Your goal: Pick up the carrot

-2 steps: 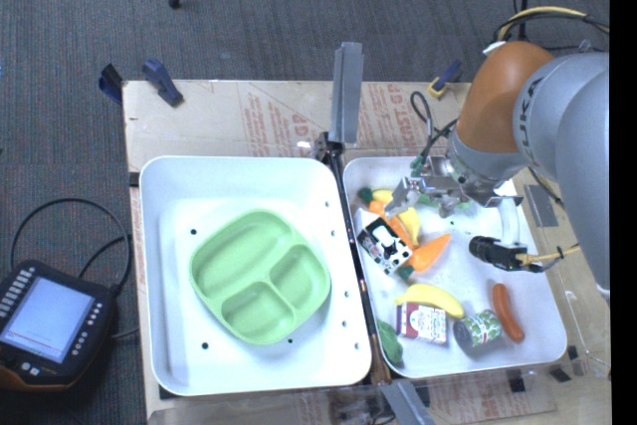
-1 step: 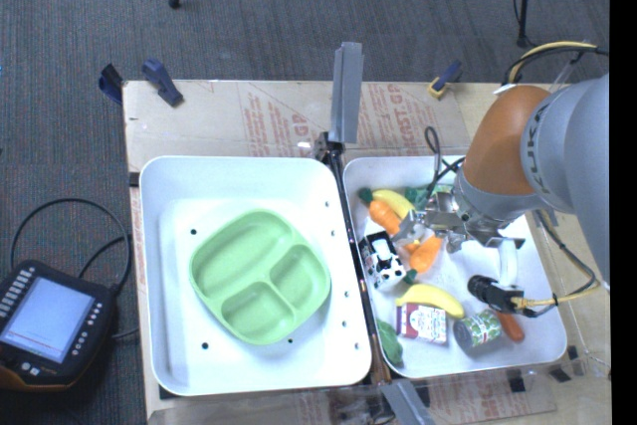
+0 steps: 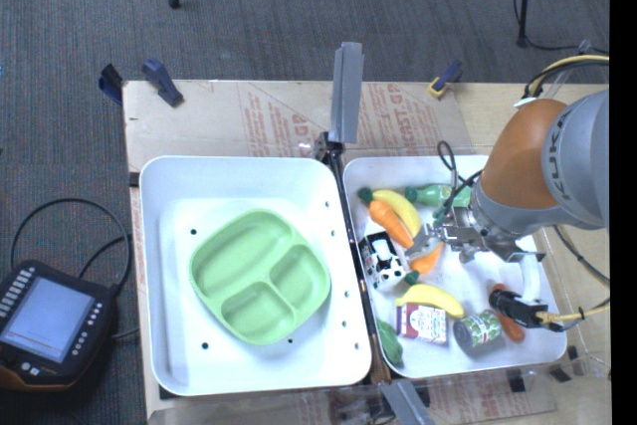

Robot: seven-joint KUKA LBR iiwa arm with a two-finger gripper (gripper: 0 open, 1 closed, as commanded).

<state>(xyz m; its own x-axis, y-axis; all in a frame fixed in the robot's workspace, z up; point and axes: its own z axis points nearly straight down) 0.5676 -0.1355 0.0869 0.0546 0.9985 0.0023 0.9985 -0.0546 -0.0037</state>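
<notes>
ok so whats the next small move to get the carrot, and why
Probably a short move toward the left bin and down: the gripper hovers by a small orange piece, while the carrot lies just beyond, beside the banana in the right bin.

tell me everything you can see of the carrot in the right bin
The carrot is orange with a green tip at its upper-left end, and looks like smooth toy plastic. It lies flat and slanted in the right bin, alongside a banana that touches its upper side. Its lower end points towards the hand.

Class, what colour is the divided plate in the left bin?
Light green plate, seen in the camera view.
</notes>
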